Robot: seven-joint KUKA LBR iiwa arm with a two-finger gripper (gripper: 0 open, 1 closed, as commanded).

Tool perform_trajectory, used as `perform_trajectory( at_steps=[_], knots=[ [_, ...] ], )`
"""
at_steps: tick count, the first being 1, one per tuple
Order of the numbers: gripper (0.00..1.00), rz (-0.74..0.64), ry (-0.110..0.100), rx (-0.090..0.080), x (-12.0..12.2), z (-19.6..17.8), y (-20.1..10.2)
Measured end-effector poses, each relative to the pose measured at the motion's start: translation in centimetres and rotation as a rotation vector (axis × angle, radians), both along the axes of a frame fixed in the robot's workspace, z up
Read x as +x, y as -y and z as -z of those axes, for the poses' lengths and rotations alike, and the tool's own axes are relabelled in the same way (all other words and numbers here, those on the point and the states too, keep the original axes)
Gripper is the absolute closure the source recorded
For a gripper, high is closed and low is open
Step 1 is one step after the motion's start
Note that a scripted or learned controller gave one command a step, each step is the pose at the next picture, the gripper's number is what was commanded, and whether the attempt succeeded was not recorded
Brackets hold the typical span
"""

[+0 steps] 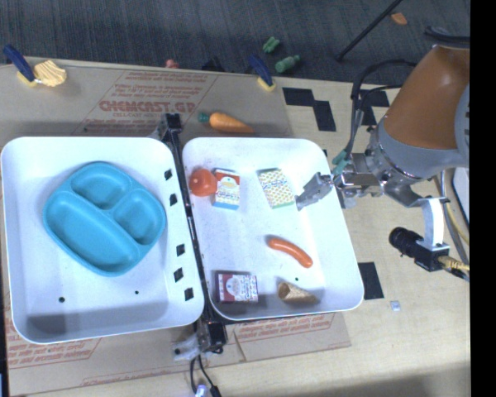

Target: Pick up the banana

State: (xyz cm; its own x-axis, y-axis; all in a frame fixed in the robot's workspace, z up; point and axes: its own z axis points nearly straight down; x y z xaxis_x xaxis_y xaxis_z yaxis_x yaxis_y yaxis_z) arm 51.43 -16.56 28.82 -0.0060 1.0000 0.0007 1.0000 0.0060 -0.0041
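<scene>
Seen from above, the grey arm reaches in from the right, its gripper hanging over the right bin near the right wall, just beside a patterned box — how wide it stands cannot be told. The only yellow, banana-like thing lies outside both bins, on the cardboard's far left corner beside a blue clip — well apart from the gripper. A blue divided tray sits in the left bin.
</scene>
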Motion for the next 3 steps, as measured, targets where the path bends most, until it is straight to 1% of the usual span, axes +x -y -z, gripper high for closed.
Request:
perform_trajectory(
  at_steps=[1, 2, 3],
  knots=[
    [0.00, -0.360, 0.004, -0.001, 6.6, -2.4, -7.7],
    [0.00, -0.094, -0.002, 0.000, -1.7, -1.6, -17.6],
    [0.00, 0.044, -0.002, -0.002, -3.0, 5.5, -23.8]
  ],
)
